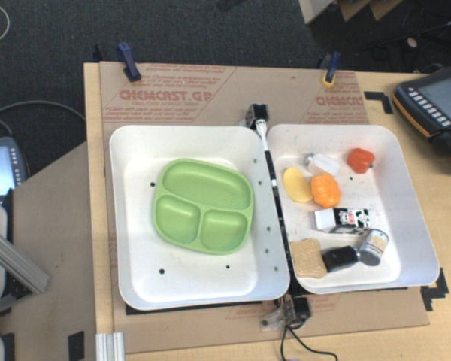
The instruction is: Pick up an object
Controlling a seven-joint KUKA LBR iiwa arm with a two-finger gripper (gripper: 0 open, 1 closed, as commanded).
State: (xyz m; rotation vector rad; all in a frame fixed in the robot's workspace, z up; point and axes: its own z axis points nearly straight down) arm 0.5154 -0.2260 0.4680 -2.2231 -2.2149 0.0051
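Seven small objects [325, 190] clustered mid right bin [413, 201], margins along its walls.

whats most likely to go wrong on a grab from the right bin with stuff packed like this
1. The orange fruit touches the yellow piece, so the jaws may nudge or catch both.
2. The tan sponge, black block and small can crowd the right bin's near edge, leaving little room to close around one.
3. The can looks round and tipped, so it could roll away.
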